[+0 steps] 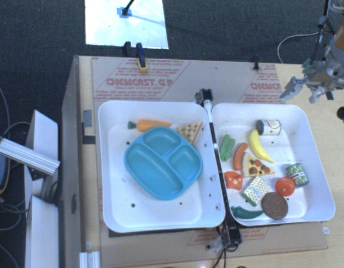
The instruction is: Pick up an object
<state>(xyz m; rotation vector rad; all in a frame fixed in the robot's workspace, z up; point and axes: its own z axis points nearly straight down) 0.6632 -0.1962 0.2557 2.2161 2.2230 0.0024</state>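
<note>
Overhead, the pincer [305, 91] hangs spread wide, holding nothing.

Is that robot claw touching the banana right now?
Apart. The camera view shows the gripper up beyond the right bin's far rim, while the banana lies inside the bin with white floor between.

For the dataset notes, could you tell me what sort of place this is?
Probably a robotics lab bench: two white bins clamped side by side, toy food such as a banana, and the gripper above the right bin's far edge.
</note>
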